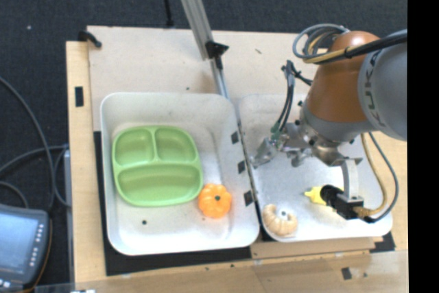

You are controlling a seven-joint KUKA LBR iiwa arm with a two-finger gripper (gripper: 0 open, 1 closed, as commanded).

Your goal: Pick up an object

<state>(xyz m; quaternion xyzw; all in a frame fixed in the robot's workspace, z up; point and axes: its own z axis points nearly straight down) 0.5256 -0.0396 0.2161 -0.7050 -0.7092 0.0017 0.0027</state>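
My gripper (266, 151) hangs over the left part of the right bin (302, 233), close to the wall between the two bins, under the grey and orange arm. A small pale, ribbed, pumpkin-like object (280, 219) lies in the right bin's front left corner, below the gripper and apart from it. In the left bin (130, 240) a small orange pumpkin (215, 200) sits just right of a green divided plate (156, 165). I see nothing held in the gripper.
A slanted metal rail (195, 7) runs from the top of the view down to the back of the bins. The arm's body covers the back and middle of the right bin. The bench's wooden edge (309, 261) borders the front.
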